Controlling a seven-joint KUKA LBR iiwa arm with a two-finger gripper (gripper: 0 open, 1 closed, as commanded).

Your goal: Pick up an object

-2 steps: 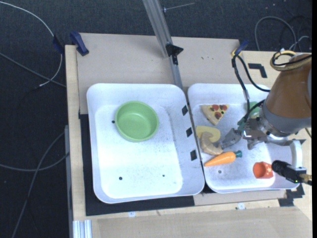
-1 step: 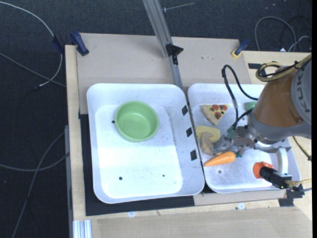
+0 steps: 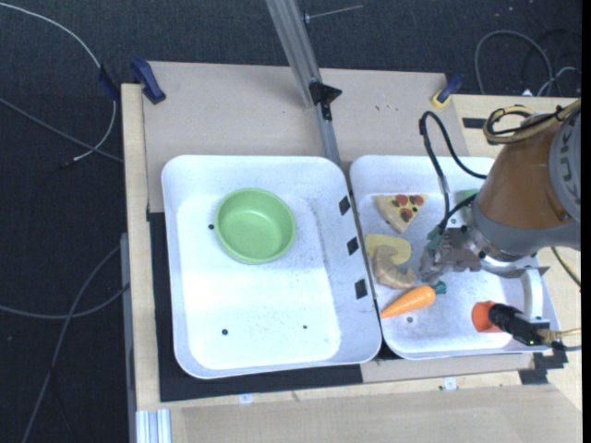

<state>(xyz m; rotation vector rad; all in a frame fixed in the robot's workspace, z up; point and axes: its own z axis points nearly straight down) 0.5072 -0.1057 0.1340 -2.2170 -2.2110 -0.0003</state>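
In the right bin [image 3: 406, 347] lie a pizza slice [image 3: 403, 209], a pale yellow and tan curved piece [image 3: 389, 258] and an orange carrot [image 3: 409, 301]. An orange thing [image 3: 482, 316] sits near the bin's right edge. My gripper [image 3: 436, 264] is low in the right bin, just right of the curved piece and just above the carrot. A bit of green shows under it near the carrot's top. The arm covers the bin's right part.
The left bin [image 3: 189, 330] holds a green bowl [image 3: 255, 225] at its upper left. A metal pole [image 3: 297, 44] slants down to the gap between the bins. Black clips [image 3: 351, 245] line the divider between them.
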